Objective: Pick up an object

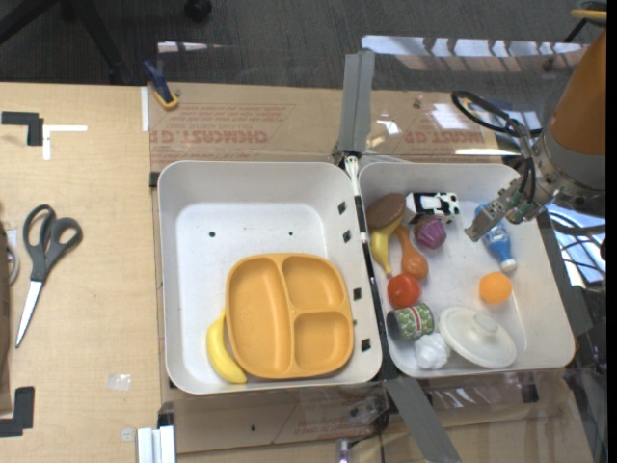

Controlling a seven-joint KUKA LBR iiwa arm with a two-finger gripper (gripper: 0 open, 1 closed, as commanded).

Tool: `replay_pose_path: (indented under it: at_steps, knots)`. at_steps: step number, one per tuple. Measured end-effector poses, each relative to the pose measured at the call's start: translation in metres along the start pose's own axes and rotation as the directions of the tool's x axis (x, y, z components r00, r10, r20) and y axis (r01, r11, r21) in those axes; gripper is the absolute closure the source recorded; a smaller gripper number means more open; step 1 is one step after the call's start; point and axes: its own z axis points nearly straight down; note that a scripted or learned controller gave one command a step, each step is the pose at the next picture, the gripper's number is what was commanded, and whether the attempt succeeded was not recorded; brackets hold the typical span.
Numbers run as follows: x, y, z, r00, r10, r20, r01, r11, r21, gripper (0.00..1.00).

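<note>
My gripper (498,216) hangs over the upper right part of the right bin (554,287), under the grey wrist with the orange band. Just below it lies a small blue bottle (500,248); whether they touch I cannot tell. Further down are an orange ball (495,287) and a white lid (479,336). To the left lie a black-and-white cow toy (432,204), a purple fruit (429,232), a brown round piece (388,210), a red tomato (404,289), a green patterned ball (413,320) and a white lump (432,352).
The left bin (183,249) holds a yellow divided plate (289,314) with a banana (222,352) against its lower left rim. Scissors (39,249) lie on the wooden bench at far left. Black cables (482,114) run behind the right bin.
</note>
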Motion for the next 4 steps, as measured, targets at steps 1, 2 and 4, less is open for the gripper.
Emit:
replay_pose_path:
  at_steps: [1,2,4]
  knots:
    - [-0.033,0.061,-0.011,0.999,0.051,-0.001,-0.051,0.999,0.002,1.0]
    - [-0.014,0.019,0.149,0.918,-0.397,-0.002,0.397,0.918,-0.001,1.0]
    - [-0.007,0.127,-0.002,0.928,-0.373,0.002,0.373,0.928,-0.002,1.0]
